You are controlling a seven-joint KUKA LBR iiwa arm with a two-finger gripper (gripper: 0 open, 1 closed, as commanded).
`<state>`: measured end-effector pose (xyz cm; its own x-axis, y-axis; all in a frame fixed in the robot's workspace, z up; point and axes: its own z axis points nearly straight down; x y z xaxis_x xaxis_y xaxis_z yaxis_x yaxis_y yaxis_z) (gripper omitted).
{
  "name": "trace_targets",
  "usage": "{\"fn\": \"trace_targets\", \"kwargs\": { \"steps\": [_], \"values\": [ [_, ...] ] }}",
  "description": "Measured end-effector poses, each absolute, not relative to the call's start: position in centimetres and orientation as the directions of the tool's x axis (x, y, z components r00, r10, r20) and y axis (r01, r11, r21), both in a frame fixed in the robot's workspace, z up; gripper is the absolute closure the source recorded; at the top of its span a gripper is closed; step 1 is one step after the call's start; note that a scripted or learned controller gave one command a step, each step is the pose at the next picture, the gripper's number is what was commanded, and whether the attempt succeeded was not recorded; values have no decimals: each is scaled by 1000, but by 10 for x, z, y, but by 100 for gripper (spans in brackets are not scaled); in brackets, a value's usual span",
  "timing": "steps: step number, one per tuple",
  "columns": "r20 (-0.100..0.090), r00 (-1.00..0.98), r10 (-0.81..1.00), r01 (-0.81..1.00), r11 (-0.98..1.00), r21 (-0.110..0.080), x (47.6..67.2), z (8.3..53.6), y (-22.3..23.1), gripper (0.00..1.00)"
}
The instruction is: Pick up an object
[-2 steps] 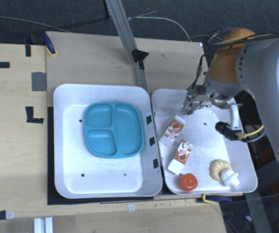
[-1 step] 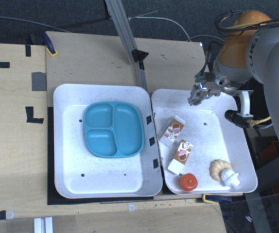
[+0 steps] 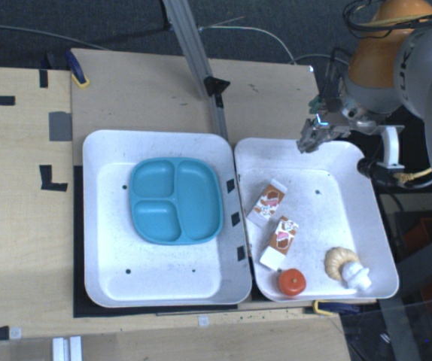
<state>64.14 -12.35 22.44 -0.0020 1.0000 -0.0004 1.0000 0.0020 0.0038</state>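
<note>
Above the far rim of the right bin (image 3: 374,201), near its upper edge, the gripper (image 3: 311,140) is seen hanging from the grey arm (image 3: 419,59), whose orange band (image 3: 385,32) is visible at the upper right. Whether the gripper is open or closed cannot be told at this size, and nothing can be made out in it. Below and to the left of the gripper, well apart from it, two small cartons are found on the floor of the right bin: an upper carton (image 3: 267,202) with a brown and white print, lying tilted, and a lower carton (image 3: 280,241) just beside it, also tilted, with its white end pointing toward the near rim. Close to the near rim, a small red ball-like object (image 3: 292,281) is placed just beside the lower carton's white end. To its right, a tan croissant-shaped toy (image 3: 339,262) is seen, with a white piece (image 3: 357,276) touching it near the bin's corner. In the left bin (image 3: 107,277), a blue divided plate (image 3: 176,200) with three compartments is laid flat toward the far half. Both bins are carried side by side on the desk (image 3: 20,224), and a grey metal bar (image 3: 190,36) is seen running down toward the gap between them.
</note>
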Motion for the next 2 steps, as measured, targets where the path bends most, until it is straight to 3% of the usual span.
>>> {"fn": "trace_targets", "kwargs": {
  "steps": [1, 2],
  "values": [
    [-1, -2, 1000, 1000, 2, 5, 643, 278, -123, 100],
    [1, -6, 1000, 1000, 6, -2, 641, 259, -65, 100]
  ]
}}
